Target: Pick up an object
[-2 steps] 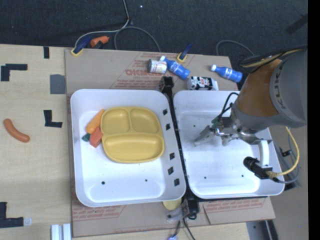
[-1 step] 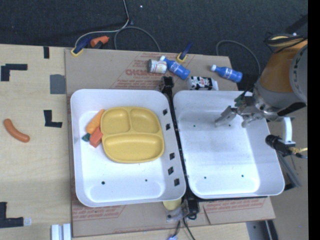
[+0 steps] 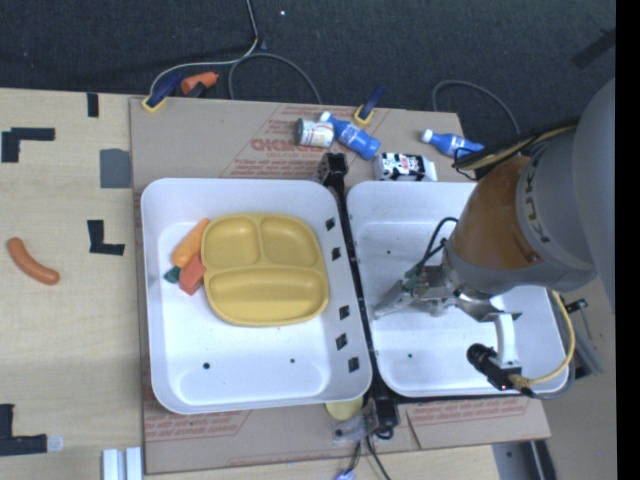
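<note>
A yellow divided plate [image 3: 265, 268] lies in the left bin [image 3: 200, 368]. An orange carrot-like toy [image 3: 187, 245] and a small red piece [image 3: 190, 277] rest against the plate's left edge, partly tucked under it. My gripper [image 3: 395, 300] reaches into the right bin [image 3: 420, 368], low over its floor near the left side. Nothing shows between its fingers. The grey arm with its orange band [image 3: 500, 223] covers the right half of that bin.
Behind the bins on the cardboard lie a blue and white bottle [image 3: 342, 133], a small black and white box [image 3: 405, 167] and another blue item [image 3: 450, 144]. A sausage-shaped toy [image 3: 33, 261] lies on the bench far left. Cables run along the back.
</note>
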